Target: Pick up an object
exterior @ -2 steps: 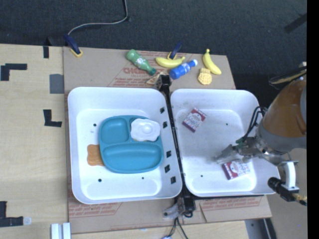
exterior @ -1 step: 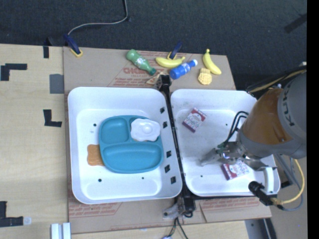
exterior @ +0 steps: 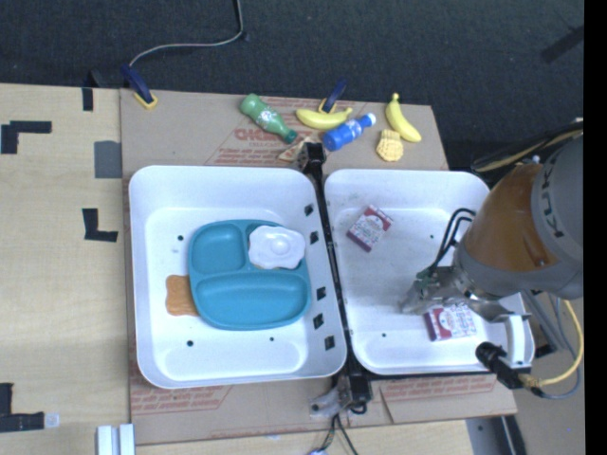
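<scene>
In the right bin [exterior: 408, 354], a small red and white packet [exterior: 368, 227] lies flat near the far left part of the floor. A second red and white packet [exterior: 450, 323] lies near the front wall. My gripper [exterior: 429, 292] hangs low over the right bin, just left of and above that second packet, and its tip seems to touch the packet's upper edge. The grey arm with its orange band [exterior: 507, 230] comes in from the right and hides the bin's right side.
The left bin [exterior: 152, 207] holds a blue divided plate [exterior: 248, 287] with a white fried-egg toy [exterior: 276, 246] on it and an orange piece [exterior: 177, 295] beside it. Behind the bins lie a green bottle [exterior: 266, 118], two bananas [exterior: 322, 118], a blue bottle [exterior: 347, 132] and a corn piece [exterior: 388, 145].
</scene>
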Robot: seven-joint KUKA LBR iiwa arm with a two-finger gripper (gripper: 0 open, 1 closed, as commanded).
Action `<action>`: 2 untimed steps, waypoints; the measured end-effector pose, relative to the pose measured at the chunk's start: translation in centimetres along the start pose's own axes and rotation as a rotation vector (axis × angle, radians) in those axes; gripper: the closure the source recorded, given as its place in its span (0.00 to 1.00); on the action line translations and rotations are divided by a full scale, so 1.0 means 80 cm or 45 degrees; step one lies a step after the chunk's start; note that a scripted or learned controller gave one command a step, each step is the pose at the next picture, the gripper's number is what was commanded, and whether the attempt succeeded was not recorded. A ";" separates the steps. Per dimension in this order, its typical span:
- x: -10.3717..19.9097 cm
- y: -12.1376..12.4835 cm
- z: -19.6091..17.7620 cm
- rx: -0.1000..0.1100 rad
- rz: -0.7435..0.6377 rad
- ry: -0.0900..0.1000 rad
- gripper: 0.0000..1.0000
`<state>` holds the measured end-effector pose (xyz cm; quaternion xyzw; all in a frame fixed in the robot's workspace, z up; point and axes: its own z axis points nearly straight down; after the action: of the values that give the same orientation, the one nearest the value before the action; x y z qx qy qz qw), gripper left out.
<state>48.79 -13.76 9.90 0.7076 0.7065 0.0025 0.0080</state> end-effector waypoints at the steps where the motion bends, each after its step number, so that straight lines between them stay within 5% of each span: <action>1: 0.000 0.000 0.000 0.001 0.000 0.001 0.00; 2: 0.042 0.098 -0.035 0.018 -0.005 0.010 0.00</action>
<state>56.58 -10.36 12.82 0.7063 0.7080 0.0005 0.0002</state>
